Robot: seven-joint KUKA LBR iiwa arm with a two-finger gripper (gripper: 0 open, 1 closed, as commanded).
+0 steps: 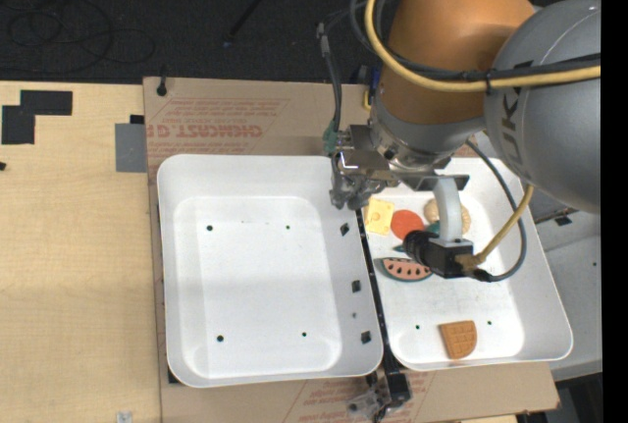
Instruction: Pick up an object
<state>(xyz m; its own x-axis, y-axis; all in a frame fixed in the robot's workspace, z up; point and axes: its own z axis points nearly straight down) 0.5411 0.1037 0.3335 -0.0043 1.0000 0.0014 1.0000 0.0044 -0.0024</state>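
Tool, width not discernible, hangs at the right bin rim, yellow piece just beside.

Brown cardboard sheet under the bins – red print, upside down in the camera view, apparently "CHEMCAST"; the following characters are unreadable. A second red line at its lower edge is illegible. Grey arm housing – partial dark letters "UK".

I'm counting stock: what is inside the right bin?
A yellow wedge, a red piece, a tan piece, a watermelon slice and a waffle. The arm covers the bin's far part.
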